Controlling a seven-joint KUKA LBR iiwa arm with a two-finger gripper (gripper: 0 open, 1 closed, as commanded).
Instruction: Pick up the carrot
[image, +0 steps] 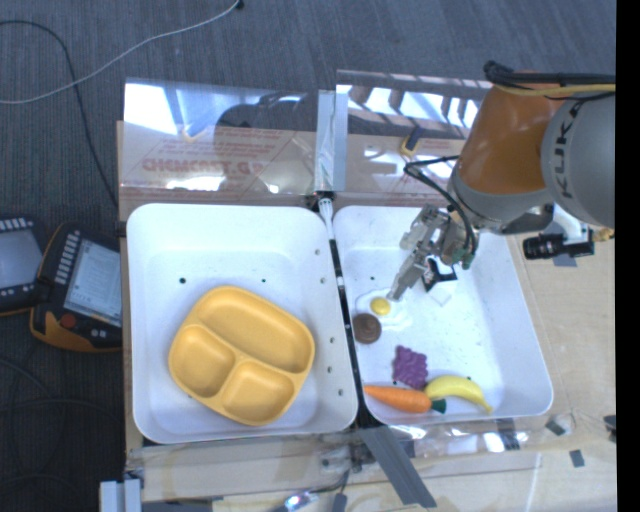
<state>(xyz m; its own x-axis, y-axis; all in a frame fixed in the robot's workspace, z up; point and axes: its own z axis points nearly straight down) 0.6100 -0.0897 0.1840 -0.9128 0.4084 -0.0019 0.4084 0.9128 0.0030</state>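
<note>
Carrot (396, 398) by right bin's (520, 300) near wall; gripper (396, 292) angled down over fried egg (383, 308), jaw state unclear

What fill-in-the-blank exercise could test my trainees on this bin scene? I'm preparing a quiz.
1. The carrot lies in the ____ bin.
2. The yellow divided plate has ____ compartments.
3. Touching the carrot's green end is a yellow ____.
4. The gripper is above the fried ____.

Missing words: right; three; banana; egg
</note>
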